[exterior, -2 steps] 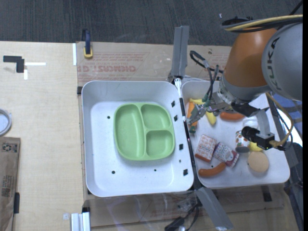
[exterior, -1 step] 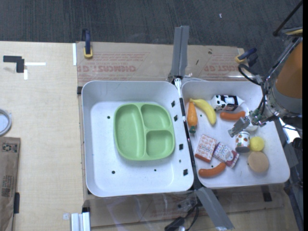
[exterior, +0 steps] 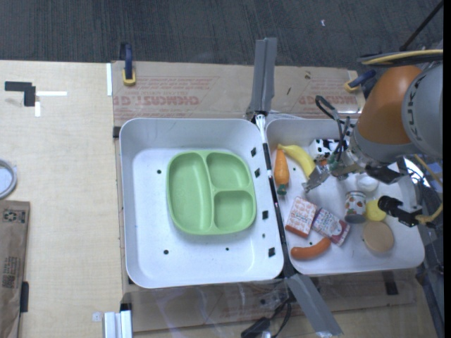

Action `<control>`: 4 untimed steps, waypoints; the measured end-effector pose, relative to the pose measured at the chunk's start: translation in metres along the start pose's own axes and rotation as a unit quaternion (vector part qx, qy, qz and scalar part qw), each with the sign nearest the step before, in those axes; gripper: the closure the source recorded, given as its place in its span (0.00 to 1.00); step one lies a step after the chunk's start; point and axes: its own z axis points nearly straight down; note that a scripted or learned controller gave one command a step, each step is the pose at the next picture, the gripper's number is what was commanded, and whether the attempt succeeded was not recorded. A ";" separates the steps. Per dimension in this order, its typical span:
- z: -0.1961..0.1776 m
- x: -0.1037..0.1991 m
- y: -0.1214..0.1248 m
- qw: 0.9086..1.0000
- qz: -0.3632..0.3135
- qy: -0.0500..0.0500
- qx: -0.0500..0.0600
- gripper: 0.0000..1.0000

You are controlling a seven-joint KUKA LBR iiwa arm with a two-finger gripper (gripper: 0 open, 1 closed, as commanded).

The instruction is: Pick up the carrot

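Two bins are sitting side by side on my bench [exterior: 63, 189]. In the left bin [exterior: 141, 259] a divided plate [exterior: 210, 191] is lying near the middle. In the right bin [exterior: 405, 255] the carrot [exterior: 281, 167] is lying along the left wall, the banana [exterior: 299, 158] just beside it on the right. My tool [exterior: 315, 180] is hanging right of the carrot, above the packets [exterior: 301, 217], with a sausage [exterior: 309, 248] lying nearest the front edge.
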 end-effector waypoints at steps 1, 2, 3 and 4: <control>-0.099 0.088 -0.082 0.998 0.066 0.001 0.002 0.00; -0.099 0.088 -0.082 0.998 0.066 0.001 0.002 0.00; -0.098 0.081 -0.035 0.999 0.044 0.000 0.002 0.00; -0.099 0.136 0.003 0.987 -0.161 0.000 0.001 0.00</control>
